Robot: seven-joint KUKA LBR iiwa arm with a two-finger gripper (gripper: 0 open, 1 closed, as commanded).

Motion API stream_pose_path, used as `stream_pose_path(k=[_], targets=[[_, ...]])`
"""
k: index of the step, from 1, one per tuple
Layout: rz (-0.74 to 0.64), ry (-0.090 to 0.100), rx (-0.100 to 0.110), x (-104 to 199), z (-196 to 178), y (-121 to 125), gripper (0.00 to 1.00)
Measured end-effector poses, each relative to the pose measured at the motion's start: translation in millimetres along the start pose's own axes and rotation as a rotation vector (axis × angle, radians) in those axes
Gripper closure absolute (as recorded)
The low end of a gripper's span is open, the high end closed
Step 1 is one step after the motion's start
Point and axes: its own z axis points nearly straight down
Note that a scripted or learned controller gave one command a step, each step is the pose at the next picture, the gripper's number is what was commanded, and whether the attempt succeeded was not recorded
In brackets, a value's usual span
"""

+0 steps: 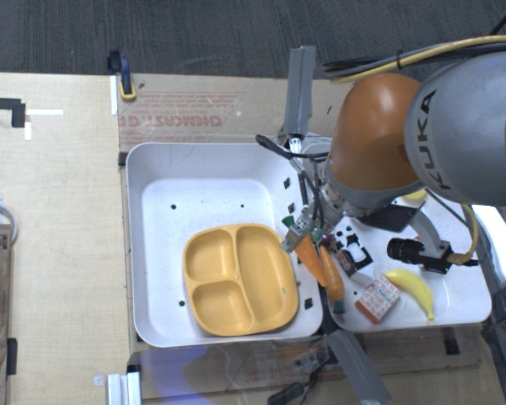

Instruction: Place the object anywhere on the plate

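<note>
At frame centre the gripper (306, 233) pinches a carrot (322, 270) by its top, just right of the yellow plate (238, 278).

The yellow plate (239, 278) looks like smooth matt plastic, the white bin (152, 226) glossy plastic.

place: robotics lab | evidence: KUKA arm (455, 133); 2 white bins (152, 226); taped bench (51, 226); cables (422, 53)
</note>
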Motion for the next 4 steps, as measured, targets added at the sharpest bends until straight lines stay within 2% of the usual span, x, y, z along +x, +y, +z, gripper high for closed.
stream_pose_path(k=[1, 2, 3, 4], targets=[[-0.141, 0.001, 0.001, 36, 80, 34, 1.0], [-0.049, -0.007, -0.007, 23, 90, 118, 1.0], [-0.178, -0.019, -0.022, 36, 89, 107, 1.0], [-0.178, -0.021, -0.022, 35, 88, 107, 0.0]])
